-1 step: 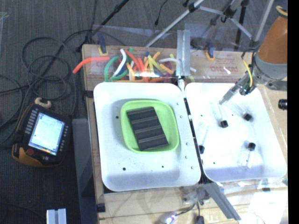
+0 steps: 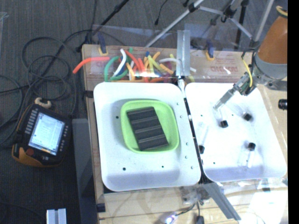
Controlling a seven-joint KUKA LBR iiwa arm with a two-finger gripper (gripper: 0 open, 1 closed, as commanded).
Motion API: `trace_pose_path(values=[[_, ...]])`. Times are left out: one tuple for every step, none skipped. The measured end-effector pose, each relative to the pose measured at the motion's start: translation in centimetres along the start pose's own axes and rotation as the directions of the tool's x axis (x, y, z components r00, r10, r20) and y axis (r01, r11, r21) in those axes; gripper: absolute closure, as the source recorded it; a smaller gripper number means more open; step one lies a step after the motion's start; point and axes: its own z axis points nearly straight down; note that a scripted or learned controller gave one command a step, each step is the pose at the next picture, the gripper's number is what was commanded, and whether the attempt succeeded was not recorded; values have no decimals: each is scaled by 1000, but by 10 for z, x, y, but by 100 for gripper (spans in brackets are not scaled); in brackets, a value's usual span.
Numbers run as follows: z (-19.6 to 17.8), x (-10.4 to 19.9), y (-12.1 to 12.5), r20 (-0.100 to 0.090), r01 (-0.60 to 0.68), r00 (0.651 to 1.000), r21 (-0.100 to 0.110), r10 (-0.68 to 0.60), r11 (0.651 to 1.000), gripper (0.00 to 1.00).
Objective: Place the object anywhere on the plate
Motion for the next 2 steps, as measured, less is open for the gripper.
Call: trace_pose_path(values=[[-112,24,-35,2,-183,983,1,183,983,0],[-212,64,-87,4,-285,959,0,285,959,0]])
